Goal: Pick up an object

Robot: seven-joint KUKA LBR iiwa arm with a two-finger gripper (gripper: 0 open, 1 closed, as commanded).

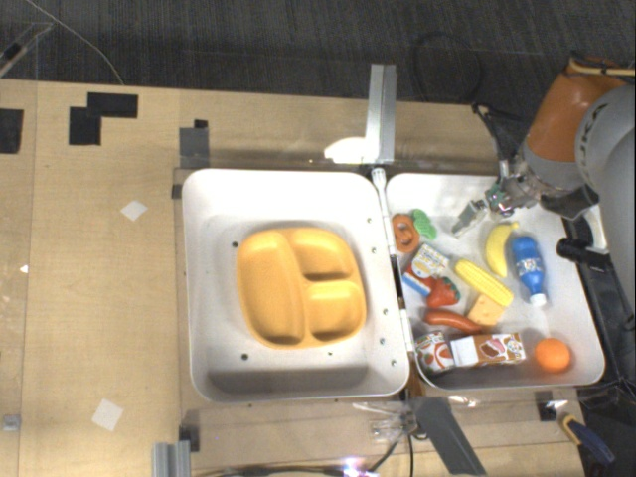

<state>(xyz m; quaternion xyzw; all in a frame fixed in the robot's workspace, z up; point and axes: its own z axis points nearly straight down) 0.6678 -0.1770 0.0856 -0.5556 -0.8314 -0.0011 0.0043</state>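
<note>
**Op A:** Logging arm pose. From my remote feed, the arm (586,132) enters at the right, orange band up top, wrist angled down over the far right corner of the right bin (596,366). The claw (475,215) hangs above the bin's far end, just beyond the banana (497,246).

**Op B:** Claw state?

**Op A:** I cannot tell. It is small and glinting on my screen. I see nothing between its tips.

**Op B:** Bin contents, please.

**Op A:** Left bin (199,266): one yellow divided tray (298,286), lying flat near the middle. Right bin: banana beside a blue bottle (528,263) with a white cap, both toward the far right. A corn cob (483,280) lies tilted in the middle, touching a cheese wedge (486,310). A green piece (424,225) and an orange-brown piece (402,232) sit by the dividing wall. Below them a small printed carton (429,262), a red item (439,290), and a sausage (452,320). Along the near wall, a brown carton (469,350) on its side, and an orange (553,355) in the near right corner.

**Op B:** Counter?

**Op A:** The wood counter (89,296) bears black tape marks at the far left.
</note>
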